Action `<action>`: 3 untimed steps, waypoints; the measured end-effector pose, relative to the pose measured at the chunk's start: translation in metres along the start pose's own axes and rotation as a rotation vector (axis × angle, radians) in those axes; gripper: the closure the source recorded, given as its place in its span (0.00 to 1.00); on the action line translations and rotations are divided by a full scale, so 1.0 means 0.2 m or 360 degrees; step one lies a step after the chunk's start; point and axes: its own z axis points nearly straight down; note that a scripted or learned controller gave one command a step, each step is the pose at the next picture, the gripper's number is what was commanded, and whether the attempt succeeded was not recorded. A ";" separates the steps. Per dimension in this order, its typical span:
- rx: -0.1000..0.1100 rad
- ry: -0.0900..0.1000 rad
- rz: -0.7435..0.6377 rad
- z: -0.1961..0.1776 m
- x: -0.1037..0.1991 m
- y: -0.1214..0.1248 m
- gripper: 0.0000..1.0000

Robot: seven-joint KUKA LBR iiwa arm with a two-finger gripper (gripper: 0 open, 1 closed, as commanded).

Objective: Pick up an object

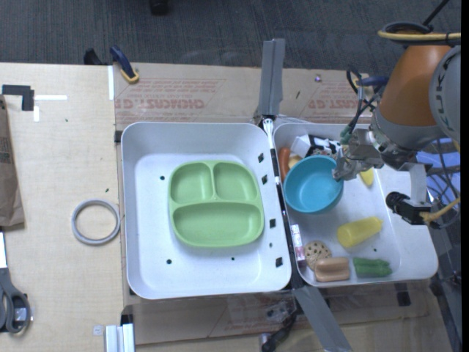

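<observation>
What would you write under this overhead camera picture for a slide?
Robot gripper poised at the rim of a blue bowl among toy foods in the right bin; a green divided plate fills the left bin.

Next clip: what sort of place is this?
Probably a robotics lab bench: two white bins on a cardboard-topped table, toy food like the hot dog, and a robot arm reaching in.

1 fixed camera hangs above the table (58,167), looking down at a slant; the 2 white bins, the left bin (139,218) and the right bin (410,255), sit in the frame's centre and right; dark floor (220,13) crosses the top edge; the arm (418,86) enters at upper right, close to the lens.
</observation>
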 end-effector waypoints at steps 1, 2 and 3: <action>-0.0002 0.0001 -0.0357 -0.12 -0.18 0.13 1.00; -0.0003 0.0001 -0.0358 -0.13 -0.18 0.13 0.00; -0.0003 0.0002 -0.0225 0.46 -0.10 0.09 0.00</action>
